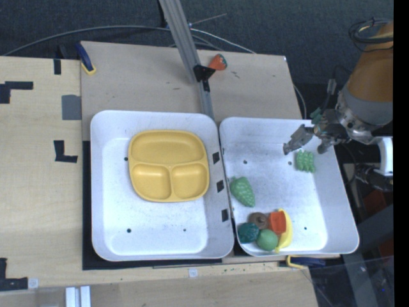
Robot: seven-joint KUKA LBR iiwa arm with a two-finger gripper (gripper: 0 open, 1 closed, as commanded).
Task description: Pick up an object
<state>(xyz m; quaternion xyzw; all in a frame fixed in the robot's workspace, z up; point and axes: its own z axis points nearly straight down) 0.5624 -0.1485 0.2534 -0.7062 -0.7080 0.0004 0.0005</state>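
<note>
My gripper (308, 143) hangs over the upper right part of the right bin (332, 203), fingers spread open with nothing between them. Just below it a small light green bumpy toy (305, 162) lies on the bin floor, apart from the fingertips. A darker green bumpy toy (242, 191) rests near the bin's left wall. In the bin's front corner sits a cluster: a brown ring (259, 219), a red piece (277, 221), a yellow banana (286, 231), a green ball (268, 240) and a dark green piece (248, 233).
The left bin (108, 190) holds a yellow divided plate (169, 165). A grey pole (182, 31) slants down to the seam between the bins, with an orange-red clip (218, 61) beside it. The arm's orange band (374, 75) stands at the right.
</note>
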